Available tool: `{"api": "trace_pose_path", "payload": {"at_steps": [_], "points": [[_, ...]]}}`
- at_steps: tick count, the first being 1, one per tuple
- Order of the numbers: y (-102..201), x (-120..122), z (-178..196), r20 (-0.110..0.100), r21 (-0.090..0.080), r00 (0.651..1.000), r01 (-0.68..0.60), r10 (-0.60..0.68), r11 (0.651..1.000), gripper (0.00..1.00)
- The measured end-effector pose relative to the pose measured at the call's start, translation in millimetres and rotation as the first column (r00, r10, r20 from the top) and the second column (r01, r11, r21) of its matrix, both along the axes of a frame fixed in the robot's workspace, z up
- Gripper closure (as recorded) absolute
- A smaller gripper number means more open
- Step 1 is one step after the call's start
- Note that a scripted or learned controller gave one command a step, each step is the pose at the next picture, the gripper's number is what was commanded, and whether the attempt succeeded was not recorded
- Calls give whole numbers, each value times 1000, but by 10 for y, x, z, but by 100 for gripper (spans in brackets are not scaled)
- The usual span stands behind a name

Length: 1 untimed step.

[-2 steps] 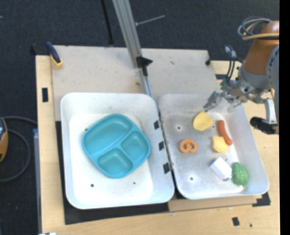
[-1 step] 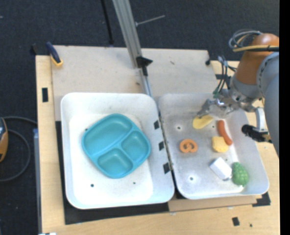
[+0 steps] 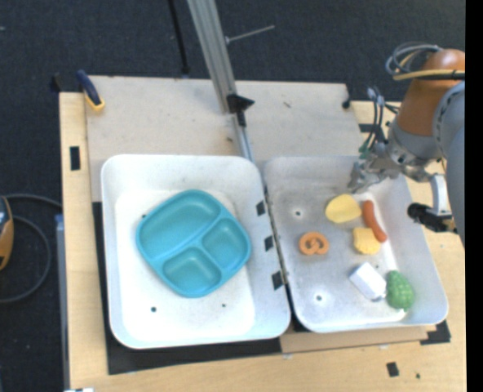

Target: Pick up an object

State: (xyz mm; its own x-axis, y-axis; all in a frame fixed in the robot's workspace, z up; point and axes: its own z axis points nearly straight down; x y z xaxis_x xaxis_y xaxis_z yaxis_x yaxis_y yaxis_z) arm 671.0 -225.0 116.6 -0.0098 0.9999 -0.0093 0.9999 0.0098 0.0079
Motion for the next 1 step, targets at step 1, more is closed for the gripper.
{"api": "trace_pose_path", "payload": {"at_steps": [1], "points": [[73, 63, 588, 0, 7, 1000, 6, -6, 1000, 100]]}}
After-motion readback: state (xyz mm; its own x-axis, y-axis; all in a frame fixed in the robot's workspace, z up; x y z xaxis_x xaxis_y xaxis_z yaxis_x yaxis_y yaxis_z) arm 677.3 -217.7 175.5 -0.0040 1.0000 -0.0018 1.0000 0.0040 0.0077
